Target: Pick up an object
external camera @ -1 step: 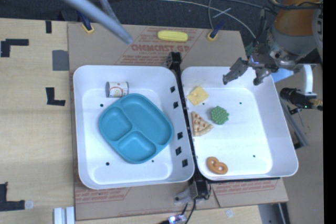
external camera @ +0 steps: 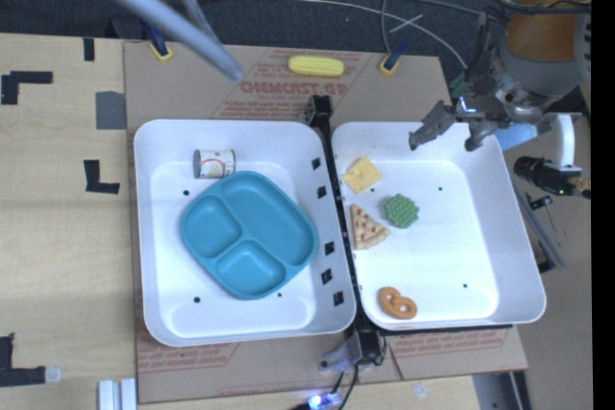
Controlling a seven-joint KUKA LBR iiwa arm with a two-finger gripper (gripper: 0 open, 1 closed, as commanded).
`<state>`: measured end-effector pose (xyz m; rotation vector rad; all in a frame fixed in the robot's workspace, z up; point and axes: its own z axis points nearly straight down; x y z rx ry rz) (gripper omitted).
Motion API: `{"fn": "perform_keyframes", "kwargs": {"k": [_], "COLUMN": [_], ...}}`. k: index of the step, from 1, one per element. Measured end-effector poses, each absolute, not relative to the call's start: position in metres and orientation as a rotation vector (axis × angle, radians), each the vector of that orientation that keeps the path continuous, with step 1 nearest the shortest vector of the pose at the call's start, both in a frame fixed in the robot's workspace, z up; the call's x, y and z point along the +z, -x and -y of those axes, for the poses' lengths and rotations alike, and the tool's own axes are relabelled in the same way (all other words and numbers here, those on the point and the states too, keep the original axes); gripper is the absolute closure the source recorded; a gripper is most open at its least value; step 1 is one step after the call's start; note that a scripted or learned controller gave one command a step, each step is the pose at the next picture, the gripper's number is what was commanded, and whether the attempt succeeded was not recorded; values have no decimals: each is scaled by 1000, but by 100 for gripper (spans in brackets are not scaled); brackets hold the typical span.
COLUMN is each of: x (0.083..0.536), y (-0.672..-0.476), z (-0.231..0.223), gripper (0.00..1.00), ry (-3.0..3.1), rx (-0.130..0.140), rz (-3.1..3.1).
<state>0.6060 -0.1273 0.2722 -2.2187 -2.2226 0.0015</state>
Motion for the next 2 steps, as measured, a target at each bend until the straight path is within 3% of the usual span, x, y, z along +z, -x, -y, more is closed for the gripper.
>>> {"fn": "perform_keyframes", "kwargs": {"k": [2], "x": [169], "y": [-612], "z": [123], "gripper": [0], "ry": [2218], "rx": [7], "rz": [2220]}}
